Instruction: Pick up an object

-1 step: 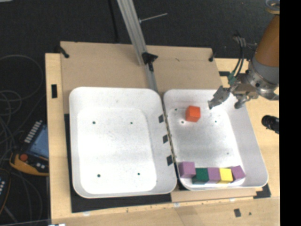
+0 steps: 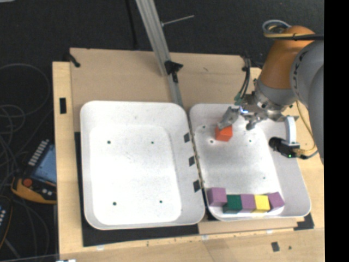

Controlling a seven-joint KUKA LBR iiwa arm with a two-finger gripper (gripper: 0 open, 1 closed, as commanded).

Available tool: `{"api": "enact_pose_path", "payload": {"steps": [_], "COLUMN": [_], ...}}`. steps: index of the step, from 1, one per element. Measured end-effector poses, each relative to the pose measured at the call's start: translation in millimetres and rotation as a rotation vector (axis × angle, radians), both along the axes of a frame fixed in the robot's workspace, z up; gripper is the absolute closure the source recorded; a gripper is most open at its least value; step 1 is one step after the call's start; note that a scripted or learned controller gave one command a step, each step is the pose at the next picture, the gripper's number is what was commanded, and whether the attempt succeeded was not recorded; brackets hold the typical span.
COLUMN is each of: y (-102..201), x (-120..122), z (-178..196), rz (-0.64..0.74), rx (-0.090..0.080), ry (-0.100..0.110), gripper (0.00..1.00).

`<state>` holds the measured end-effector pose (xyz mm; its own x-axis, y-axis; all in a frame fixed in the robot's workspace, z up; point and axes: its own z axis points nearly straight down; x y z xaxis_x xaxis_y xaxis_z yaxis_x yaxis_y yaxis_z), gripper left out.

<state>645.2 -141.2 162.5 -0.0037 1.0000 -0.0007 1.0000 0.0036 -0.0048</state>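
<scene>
- We see the arm (image 2: 283, 64) reach in from the right over the right bin (image 2: 283, 168), its orange band above the wrist.
- The gripper (image 2: 229, 121) sits over the far-left part of the right bin, with one finger (image 2: 230, 115) slanting down onto the orange block (image 2: 223, 133).
- We cannot tell whether the gripper is released or clenched; the block is at its tip, but we cannot see it between two fingers.
- The orange block appears in the upper-left area of the right bin, well apart from the other blocks.
- Along the near wall of that bin we note a row: purple block (image 2: 217, 195), green block (image 2: 233, 203), a second purple (image 2: 248, 201), yellow block (image 2: 262, 202), a third purple (image 2: 275, 199), each touching the next.
- The left bin (image 2: 136, 162) lies beside it on the table (image 2: 125, 75).
</scene>
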Motion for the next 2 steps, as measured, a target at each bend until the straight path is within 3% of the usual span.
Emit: {"api": "enact_pose_path", "payload": {"steps": [1,2], "y": [12.2,62.7], "x": [4.8,18.2], "z": [-69.4,40.6], "rz": [-0.001,0.002], "rx": [0.0,0.0], "ry": [-0.001,-0.015], "gripper": [0.0,0.0]}}
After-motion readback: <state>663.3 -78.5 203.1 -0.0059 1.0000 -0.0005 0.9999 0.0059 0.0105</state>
